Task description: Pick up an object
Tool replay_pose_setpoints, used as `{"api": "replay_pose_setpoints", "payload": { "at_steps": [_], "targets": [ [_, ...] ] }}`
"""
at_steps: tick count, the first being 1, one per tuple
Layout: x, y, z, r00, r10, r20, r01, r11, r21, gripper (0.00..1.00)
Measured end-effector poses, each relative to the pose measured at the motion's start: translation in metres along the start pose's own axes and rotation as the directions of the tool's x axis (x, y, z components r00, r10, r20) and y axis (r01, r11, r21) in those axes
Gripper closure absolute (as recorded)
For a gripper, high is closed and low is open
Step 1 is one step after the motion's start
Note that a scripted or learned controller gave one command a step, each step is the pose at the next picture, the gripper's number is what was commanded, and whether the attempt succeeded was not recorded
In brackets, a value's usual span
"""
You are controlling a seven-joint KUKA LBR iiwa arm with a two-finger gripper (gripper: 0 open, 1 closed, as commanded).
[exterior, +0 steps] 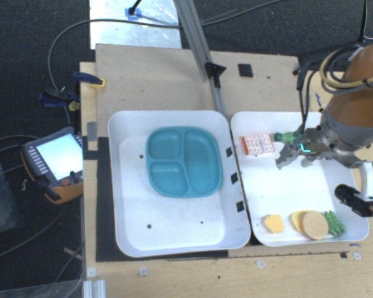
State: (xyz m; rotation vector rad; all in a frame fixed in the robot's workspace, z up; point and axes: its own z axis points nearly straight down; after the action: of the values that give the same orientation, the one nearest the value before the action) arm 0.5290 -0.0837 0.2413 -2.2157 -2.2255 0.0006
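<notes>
In the right bin (261,191) lie a small orange-and-white box (257,144) near the far left, a yellow chunk (273,223), a round tan disc (312,224) and a green leafy piece (334,223) along the near edge. My gripper (290,156) hangs over the right bin's far half, just right of the box, with something green near its wrist. Nothing shows between the dark fingers.
The left bin (130,228) holds a teal divided plate (183,161). A grey pole (196,36) slants over the bench's far side. A handheld pendant (55,163) and cables lie left of the bench. The arm's orange band (360,73) is at the right.
</notes>
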Motion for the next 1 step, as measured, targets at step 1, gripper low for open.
{"api": "replay_pose_setpoints", "payload": {
  "at_steps": [1],
  "targets": [
    [-0.0001,0.0007,-0.0010,1.000,0.000,0.000,0.000,1.000,-0.003,0.00]
  ]
}}
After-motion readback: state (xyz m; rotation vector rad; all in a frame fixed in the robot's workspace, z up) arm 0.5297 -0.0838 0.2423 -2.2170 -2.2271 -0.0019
